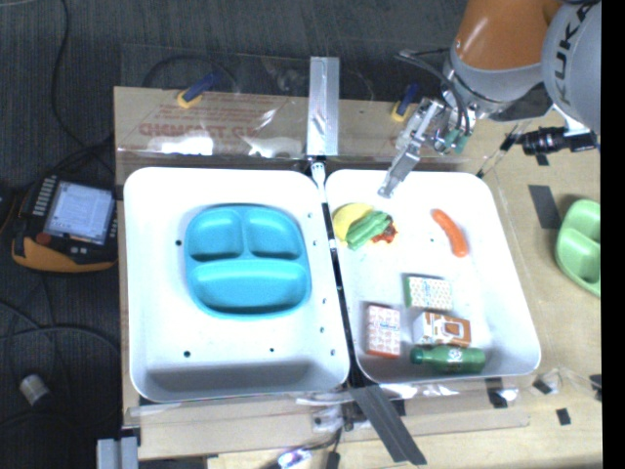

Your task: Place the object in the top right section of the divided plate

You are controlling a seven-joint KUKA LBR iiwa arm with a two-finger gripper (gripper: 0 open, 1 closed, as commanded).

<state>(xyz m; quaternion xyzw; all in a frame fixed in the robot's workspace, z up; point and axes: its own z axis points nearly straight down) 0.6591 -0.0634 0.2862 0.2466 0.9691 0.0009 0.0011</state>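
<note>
Camera view: arm reaches in from right, gripper hangs over the right bin's top rim, carrying nothing. Can't tell its state at this res.

Blue plate sits in left bin, all sections bare. Candidate objs are all in the right bin: yellow-green toy just below the gripper, sausage nearby, boxes and green bottle toward the front.

Step, I'd judge: pre-grasp, nothing picked yet. Next needs a descent onto one obj, prob. the toy, a firm grip, then carry over the divider to the plate's top right section.
</note>
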